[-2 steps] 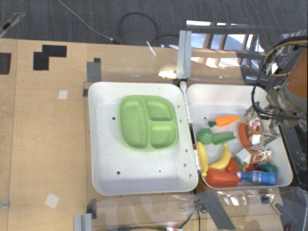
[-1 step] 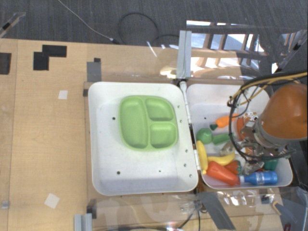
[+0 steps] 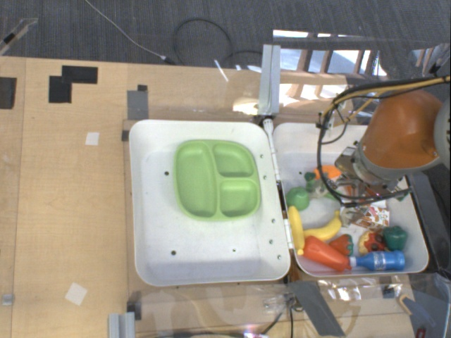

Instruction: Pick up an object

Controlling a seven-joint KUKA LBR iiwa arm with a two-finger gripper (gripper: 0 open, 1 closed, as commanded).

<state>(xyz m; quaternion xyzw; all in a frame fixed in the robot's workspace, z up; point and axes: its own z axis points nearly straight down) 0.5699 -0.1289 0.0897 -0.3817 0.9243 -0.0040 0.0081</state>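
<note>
The right bin (image 3: 296, 136) holds a heap of toy food. There is a green round piece (image 3: 298, 198), a yellow banana (image 3: 320, 227), a yellow strip (image 3: 294, 228) along the bin's left wall, an orange-red carrot (image 3: 325, 253), a blue bottle (image 3: 380, 261), a dark green pepper (image 3: 395, 236) and a small orange piece (image 3: 326, 172). My gripper (image 3: 350, 191) hangs low over the middle of this heap, below the arm's orange band (image 3: 402, 132). Nothing is visibly lifted.
The left bin (image 3: 151, 259) carries a light green divided plate (image 3: 216, 179). A metal post (image 3: 270, 76) stands behind the joint between the bins. Cables (image 3: 331, 118) loop off the wrist. A printed packet (image 3: 370, 215) lies beside the banana.
</note>
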